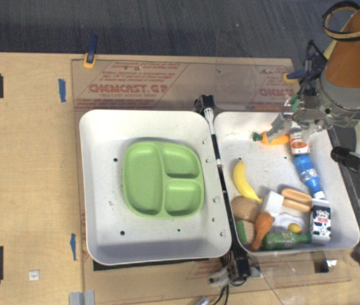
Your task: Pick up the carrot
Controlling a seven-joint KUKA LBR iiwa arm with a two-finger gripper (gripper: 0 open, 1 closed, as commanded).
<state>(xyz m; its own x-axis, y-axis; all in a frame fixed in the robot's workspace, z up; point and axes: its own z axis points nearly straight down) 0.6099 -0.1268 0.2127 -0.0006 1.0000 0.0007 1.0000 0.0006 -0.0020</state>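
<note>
Left bin [97, 189]: green divided plate [164, 178]. Right bin [345, 199]: carrot [270, 138] at far end, banana [243, 182], blue bottle [307, 170], hotdog [296, 199]. Pincer [296, 121] just beside the carrot; spread cannot be told.

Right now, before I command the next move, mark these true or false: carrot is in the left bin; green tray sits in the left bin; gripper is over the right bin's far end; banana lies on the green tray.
1. The carrot is in the left bin. False: it lies in the right bin.
2. The green tray sits in the left bin. True.
3. The gripper is over the right bin's far end. True.
4. The banana lies on the green tray. False: it lies in the right bin.
</note>
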